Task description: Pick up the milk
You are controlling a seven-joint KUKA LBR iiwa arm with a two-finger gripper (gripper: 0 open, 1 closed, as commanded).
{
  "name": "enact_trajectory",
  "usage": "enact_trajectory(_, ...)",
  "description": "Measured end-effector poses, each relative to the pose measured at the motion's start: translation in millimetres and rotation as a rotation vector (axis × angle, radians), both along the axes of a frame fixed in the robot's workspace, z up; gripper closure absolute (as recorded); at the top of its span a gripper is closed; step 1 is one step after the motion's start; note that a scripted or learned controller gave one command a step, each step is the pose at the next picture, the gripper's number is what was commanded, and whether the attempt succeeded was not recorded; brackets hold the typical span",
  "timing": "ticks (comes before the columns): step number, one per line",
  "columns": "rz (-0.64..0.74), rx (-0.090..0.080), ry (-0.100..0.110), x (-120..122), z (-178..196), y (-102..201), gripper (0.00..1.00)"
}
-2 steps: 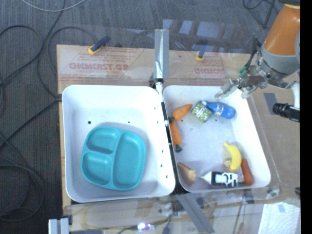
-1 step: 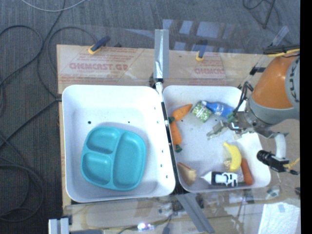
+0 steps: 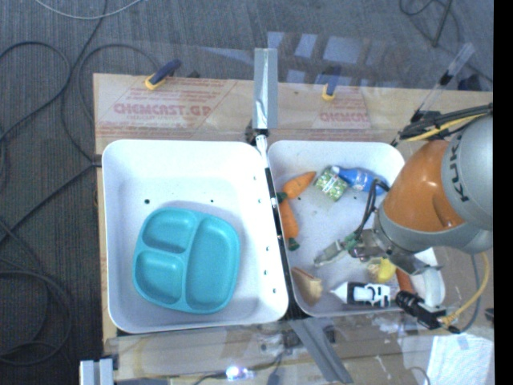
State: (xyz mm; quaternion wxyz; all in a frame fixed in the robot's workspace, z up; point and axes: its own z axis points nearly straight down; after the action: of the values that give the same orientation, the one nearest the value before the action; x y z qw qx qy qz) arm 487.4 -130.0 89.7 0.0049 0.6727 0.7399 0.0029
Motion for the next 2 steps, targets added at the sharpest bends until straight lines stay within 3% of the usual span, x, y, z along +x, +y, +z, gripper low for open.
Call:
enact_trajectory(1,0.122,0.001,0.012,35.4,27.6,-67.3,0.0)
enact_trajectory(2,0.083,0.0,0.012,99.3,43.7,-84.4,0.0)
